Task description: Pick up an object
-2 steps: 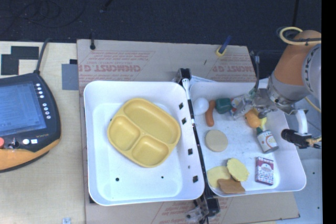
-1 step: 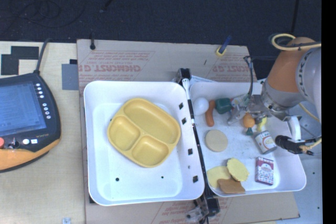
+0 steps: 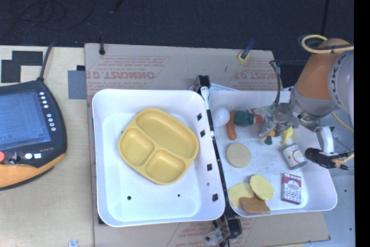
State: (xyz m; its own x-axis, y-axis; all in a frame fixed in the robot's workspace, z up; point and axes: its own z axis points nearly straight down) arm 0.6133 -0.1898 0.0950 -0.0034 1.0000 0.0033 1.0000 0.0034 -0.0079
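Overhead, metal jaws (image 3: 275, 124) (state unclear) hang above a small yellow toy (image 3: 287, 135).

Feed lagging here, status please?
Tool low in right white bin, fingers unclear. Nothing seen held. Small toys crowd it; yellow divided plate in left bin.

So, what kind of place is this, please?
Probably a robotics lab bench, not a kitchen: a grey handheld control pendant with a screen, two shallow white plastic bins holding toy food, and a grey-and-orange robot arm.
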